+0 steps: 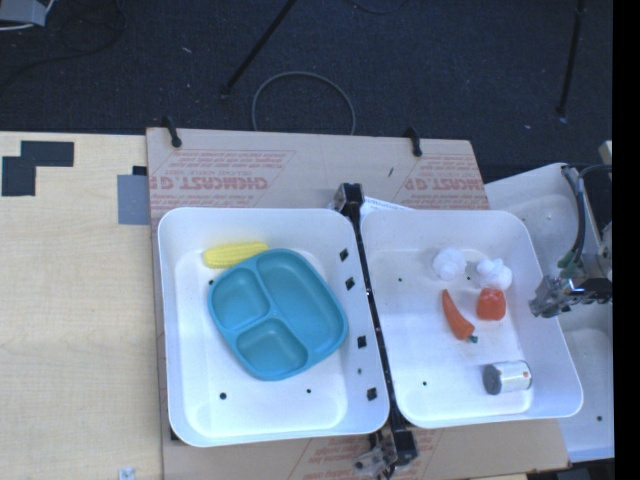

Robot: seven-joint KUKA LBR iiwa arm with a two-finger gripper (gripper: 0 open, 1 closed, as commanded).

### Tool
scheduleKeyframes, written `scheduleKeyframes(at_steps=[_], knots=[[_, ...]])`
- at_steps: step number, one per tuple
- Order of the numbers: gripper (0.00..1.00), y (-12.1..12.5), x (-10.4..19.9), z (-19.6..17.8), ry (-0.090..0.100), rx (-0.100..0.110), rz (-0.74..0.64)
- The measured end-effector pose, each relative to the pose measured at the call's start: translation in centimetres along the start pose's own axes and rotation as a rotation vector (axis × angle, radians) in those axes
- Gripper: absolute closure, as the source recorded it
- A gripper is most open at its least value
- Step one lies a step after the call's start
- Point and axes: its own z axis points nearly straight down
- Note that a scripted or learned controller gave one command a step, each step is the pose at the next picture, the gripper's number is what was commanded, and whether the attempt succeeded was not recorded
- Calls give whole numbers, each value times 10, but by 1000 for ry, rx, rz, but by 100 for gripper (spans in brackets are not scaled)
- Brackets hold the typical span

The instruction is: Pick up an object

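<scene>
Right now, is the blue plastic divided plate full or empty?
Empty: all three compartments of the blue plastic divided plate show bare blue.

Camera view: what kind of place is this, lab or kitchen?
Likely a robotics lab bench, not a kitchen: two white bins clamped on cardboard, toy-like items such as a yellow corn and an orange carrot, and cables on dark carpet behind.

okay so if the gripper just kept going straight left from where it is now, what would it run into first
Probably the small orange-red object, with the white lumpy item just above that line. The gripper sits at the right bin's right edge, roughly level with them. Its height over the bin is unclear, so it might pass above them.
</scene>
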Motion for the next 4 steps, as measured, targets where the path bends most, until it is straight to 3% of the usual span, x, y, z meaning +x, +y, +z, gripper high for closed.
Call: scheduleKeyframes(at_steps=[2,4], knots=[[100,41,104,22,4,7,-3],[100,63,203,7,3,5,-3]])
